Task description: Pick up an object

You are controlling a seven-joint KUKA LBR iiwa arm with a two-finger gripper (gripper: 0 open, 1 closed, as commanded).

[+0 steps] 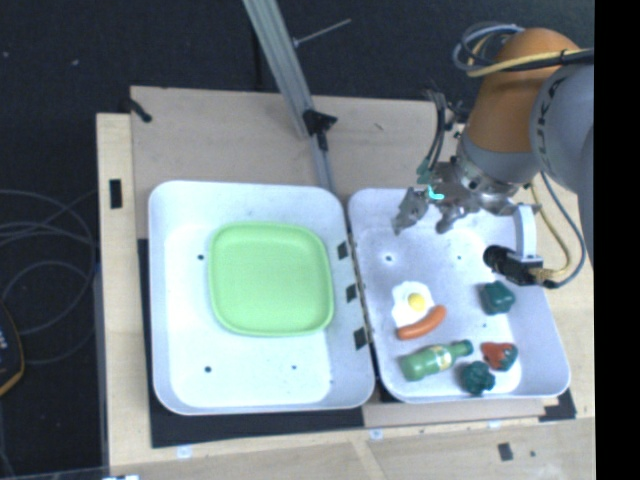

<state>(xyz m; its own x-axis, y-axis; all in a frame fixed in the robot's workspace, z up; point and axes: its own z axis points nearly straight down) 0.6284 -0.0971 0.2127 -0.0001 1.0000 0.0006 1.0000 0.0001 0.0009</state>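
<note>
Basically 2 white bins (180, 268) on tan bench (220, 133), dark floor

Premises: a robotics laboratory test station. Evidence: a plywood bench (230, 138) on dark flooring, bearing two white bins (180, 368) left of and below the gripper (428, 211); a metal mounting pole (282, 53) up-left of it; loose cables (45, 258) far left; toy food (425, 333) below it.

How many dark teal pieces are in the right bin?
2. One teal piece lies near the bin's right wall; the other sits at the near edge, right of the green bottle. The arm may hide more.
</note>
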